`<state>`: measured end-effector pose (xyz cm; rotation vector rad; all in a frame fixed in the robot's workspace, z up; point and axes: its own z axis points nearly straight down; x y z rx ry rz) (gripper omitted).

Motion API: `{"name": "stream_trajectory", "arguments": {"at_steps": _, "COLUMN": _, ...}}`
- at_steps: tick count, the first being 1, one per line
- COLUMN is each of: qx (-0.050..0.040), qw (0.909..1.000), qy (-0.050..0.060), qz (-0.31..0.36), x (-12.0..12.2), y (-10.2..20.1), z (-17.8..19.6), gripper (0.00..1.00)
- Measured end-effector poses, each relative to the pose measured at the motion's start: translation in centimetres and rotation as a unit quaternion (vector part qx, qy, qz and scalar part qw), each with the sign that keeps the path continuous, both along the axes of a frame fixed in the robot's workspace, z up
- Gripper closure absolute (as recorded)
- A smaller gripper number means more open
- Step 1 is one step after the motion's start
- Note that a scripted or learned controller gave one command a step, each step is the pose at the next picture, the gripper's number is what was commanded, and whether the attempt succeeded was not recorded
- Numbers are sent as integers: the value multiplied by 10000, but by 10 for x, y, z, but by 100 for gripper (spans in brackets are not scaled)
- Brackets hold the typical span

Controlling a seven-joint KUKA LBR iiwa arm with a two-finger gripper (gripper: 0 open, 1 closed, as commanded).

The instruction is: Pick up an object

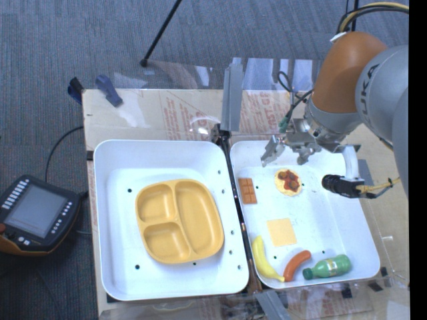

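Note:
My gripper (287,153) hangs over the back of the right bin (353,225), open, with nothing between its fingers. Just below it lies a small round pizza (289,181) with red toppings. A brown waffle piece (248,191) lies to the left near the bin's wall. A yellow cheese slice (281,232) rests mid-bin. Along the front lie a banana (265,259), a red sausage (296,265) and a green bottle (327,267) on its side.
The left bin (113,179) bears a yellow divided plate (179,220). A black cylinder (340,185) juts from the arm over the right bin's right side. A tablet-like pendant (33,212) lies on the floor at far left.

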<state>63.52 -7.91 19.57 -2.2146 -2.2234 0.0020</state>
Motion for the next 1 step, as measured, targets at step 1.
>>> {"name": "stream_trajectory", "arguments": {"at_steps": 1, "qx": -2, "qw": 9997, "qy": 46, "qz": 228, "x": 6, "y": -47, "z": -75, "gripper": 0}}
